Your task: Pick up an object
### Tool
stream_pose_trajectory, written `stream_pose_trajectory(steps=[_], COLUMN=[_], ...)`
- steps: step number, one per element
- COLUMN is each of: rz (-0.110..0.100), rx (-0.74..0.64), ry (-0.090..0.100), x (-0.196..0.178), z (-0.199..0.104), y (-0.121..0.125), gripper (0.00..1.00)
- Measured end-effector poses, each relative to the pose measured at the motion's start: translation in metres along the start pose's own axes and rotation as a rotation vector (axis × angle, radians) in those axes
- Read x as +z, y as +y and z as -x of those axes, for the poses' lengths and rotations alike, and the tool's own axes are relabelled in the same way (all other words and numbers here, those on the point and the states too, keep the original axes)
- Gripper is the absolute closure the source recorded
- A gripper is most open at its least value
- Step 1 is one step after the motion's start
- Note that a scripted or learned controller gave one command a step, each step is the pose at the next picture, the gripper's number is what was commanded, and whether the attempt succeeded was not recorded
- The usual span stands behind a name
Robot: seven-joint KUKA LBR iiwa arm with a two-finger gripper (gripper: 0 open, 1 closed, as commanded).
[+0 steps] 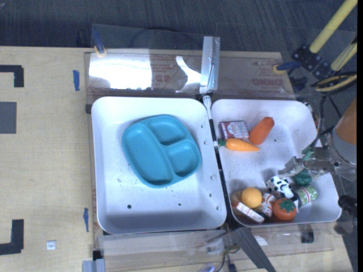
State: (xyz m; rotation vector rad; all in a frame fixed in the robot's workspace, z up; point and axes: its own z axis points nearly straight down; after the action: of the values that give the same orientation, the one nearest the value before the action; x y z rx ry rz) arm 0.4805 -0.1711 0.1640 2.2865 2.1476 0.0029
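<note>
The right bin [295, 109] holds several small toys. A maroon box [234, 130] lies at its back left, with an orange carrot [241, 145] just in front of it and an orange-red cylinder [261, 130] to its right. Along the front edge sit a yellow ball [251, 197], a red tomato [285, 208], a black-and-white cow [281, 186], a green-labelled can [307, 195] and a small red-and-white packet [248, 212]. My gripper [302, 164] hangs over the right side of this bin, just above a dark green piece [303, 179] and behind the cow.
The left bin [108, 152] carries a blue divided plate [161, 149]. A clear plastic wall [147, 67] with a metal post [210, 64] stands behind both bins. Yellow bars and cables [329, 33] crowd the back right corner.
</note>
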Motion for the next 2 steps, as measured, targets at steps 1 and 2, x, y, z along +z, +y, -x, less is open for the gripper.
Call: stream_pose_trajectory(steps=[1, 2], rz=[0.027, 0.038], rx=[-0.027, 0.034], ry=[0.0, -0.01], x=[0.052, 0.057], z=[0.03, 0.012], y=[0.012, 0.042], gripper=[0.0, 0.0])
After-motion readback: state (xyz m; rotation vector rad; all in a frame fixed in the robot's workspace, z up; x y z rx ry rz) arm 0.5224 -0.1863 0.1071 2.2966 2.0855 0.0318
